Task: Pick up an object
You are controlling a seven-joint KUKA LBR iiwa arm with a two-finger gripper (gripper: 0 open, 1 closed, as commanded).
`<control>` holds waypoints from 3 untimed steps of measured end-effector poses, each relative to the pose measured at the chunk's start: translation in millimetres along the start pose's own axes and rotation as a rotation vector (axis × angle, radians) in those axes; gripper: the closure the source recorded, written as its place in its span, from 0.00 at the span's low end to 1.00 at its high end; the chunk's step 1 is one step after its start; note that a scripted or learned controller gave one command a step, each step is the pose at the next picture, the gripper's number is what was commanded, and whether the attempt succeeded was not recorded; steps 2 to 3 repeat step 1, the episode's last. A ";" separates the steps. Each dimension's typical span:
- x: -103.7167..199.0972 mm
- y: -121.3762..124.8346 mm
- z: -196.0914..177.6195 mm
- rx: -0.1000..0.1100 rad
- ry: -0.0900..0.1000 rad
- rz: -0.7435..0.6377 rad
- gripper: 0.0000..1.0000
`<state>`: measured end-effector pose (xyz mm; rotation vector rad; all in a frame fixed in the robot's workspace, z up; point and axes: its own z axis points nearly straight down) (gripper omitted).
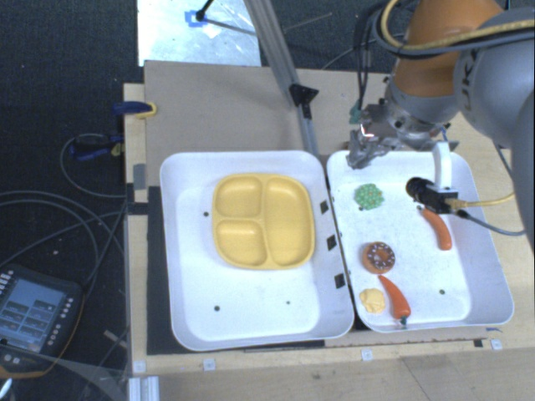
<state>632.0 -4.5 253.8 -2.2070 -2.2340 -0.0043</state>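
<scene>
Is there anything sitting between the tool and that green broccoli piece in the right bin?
Nothing visible does. The tool hangs at the far end of the right bin, and the green broccoli piece lies just nearer the camera with bare white floor between. The donut lies further along, past the broccoli.

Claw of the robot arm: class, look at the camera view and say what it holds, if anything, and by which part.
Nothing can be seen in the claw. It hangs over the far end of the right bin, beyond the green broccoli piece.
</scene>
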 end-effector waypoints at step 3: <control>54.0 -14.3 5.3 0.002 -0.001 0.001 1.00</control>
